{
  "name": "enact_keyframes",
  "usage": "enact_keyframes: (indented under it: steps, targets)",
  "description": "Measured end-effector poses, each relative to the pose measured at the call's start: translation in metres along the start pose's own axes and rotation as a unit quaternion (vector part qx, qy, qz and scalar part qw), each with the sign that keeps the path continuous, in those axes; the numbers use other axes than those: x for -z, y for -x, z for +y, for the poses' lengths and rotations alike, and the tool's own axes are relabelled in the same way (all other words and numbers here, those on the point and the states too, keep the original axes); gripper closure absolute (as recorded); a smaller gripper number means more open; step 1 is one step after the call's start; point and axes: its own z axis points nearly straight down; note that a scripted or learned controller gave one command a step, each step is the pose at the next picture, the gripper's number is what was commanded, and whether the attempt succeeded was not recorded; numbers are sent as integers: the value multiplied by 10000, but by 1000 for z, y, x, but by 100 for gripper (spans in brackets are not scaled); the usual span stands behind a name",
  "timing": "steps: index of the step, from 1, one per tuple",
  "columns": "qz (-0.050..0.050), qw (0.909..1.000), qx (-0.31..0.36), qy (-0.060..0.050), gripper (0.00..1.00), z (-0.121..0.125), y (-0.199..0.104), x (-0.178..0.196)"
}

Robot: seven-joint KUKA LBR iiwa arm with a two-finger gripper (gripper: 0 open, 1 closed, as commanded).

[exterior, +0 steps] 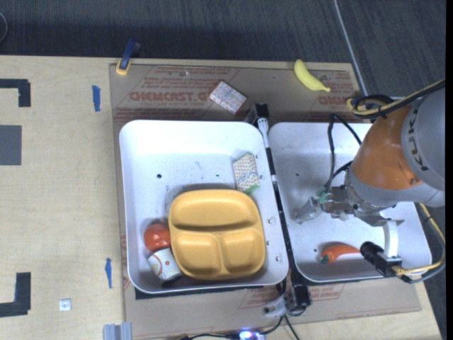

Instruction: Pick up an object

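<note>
Arm: I see it reaching over the right bin from the right.
Jaws: low in the right bin; I cannot tell their state.
Carrot: lying in the right bin near its front wall, apart from the jaws.
Left bin: yellow divided tray, small patterned packet, orange-and-white items at the front-left corner.
Counter: banana behind the bins.

The bench bears cardboard — two white bins side by side, a banana, a small packet.
</note>
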Motion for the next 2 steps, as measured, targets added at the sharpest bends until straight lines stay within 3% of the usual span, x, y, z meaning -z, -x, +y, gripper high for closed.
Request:
enact_keyframes:
  steps: [2]
  targets:
    - [0,10000,2,-5,0,46,-1,0]
